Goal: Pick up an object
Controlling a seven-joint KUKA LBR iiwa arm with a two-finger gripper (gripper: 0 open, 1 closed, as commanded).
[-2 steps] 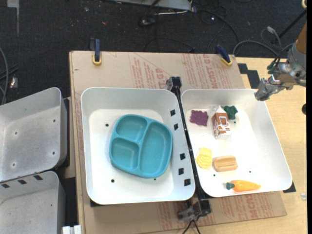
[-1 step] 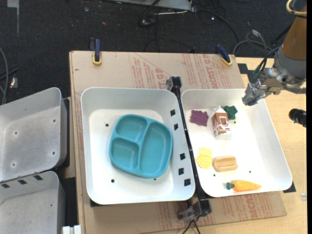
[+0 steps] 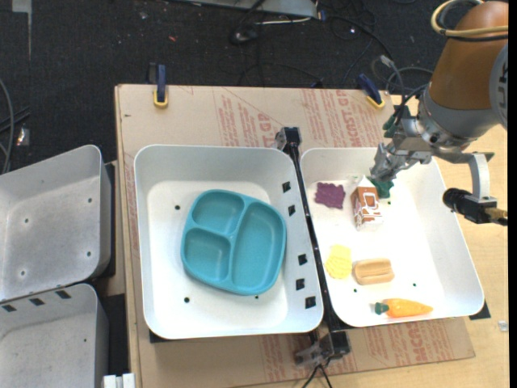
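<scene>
Carton (image 3: 366, 207) beneath end effector (image 3: 382, 186)

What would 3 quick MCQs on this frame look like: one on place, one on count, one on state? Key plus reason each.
1. Where does the teal divided plate lie?
A. In the left bin
B. In the right bin
C. On the bare bench

2. How many small items lie in the right bin?
A. Three
B. Five
C. Eight

3. How does the end effector stand relative to the small carton?
A. Down at the bin's near edge by the carrot
B. Over the left bin
C. Just above and beside the carton

Key:
1 A, the plate sits inside the left bin.
2 B, purple piece, carton, yellow disc, tan block, carrot.
3 C, its tip is by the carton's upper right corner.
</scene>
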